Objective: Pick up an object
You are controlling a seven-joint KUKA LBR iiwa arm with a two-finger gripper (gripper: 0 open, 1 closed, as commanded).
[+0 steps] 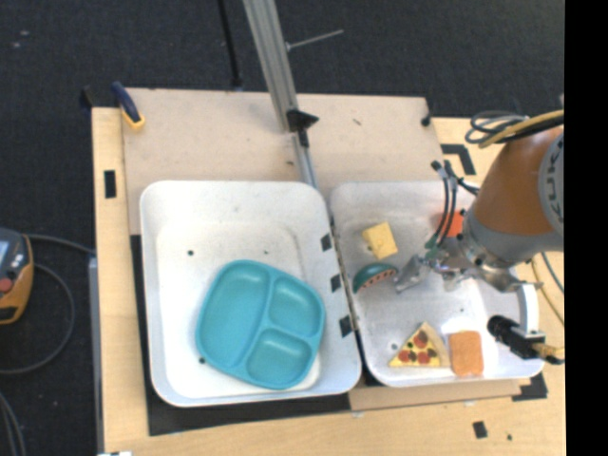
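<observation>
The right bin (408,202) holds a yellow cheese-like block (380,240), a small teal and red curved piece (371,275), a pizza slice toy (418,348) and an orange bread-like block (465,352). My gripper (411,275) hangs low over the middle of this bin, just right of the teal piece and below the yellow block. I see nothing clearly held between its fingers.
The left bin (171,217) carries a teal divided plate (261,323). A metal post (275,65) rises from the bench behind the bins. A blue and yellow tool (127,105) lies at the bench's far left corner.
</observation>
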